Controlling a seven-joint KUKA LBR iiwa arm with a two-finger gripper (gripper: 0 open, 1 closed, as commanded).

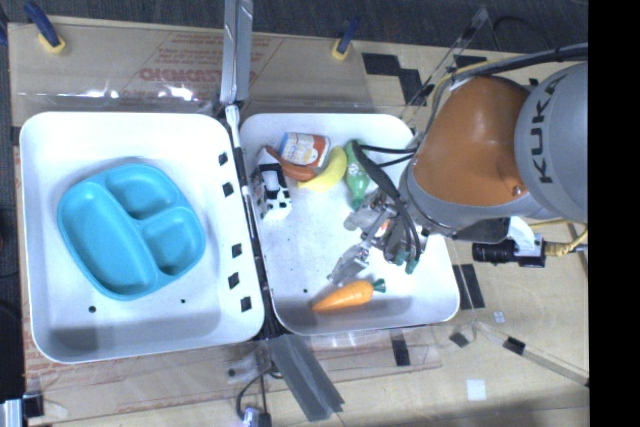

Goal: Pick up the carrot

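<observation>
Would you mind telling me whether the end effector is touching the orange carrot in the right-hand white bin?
Cannot tell. In the camera view the end effector sits just above the orange carrot, its tip too blurred to show contact or gap.

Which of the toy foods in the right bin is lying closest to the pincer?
The orange plastic carrot with the green top, lying just below the pincer near the bin's front wall. The yellow banana and the orange-labelled packet lie farther away, toward the back.

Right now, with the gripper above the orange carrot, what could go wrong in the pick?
The orange carrot with a green top lies close to the near wall of the right white bin, so a finger may strike the wall. The two-finger gripper seems to hang over the carrot's left half rather than its middle, so the carrot could tip or slip.
</observation>
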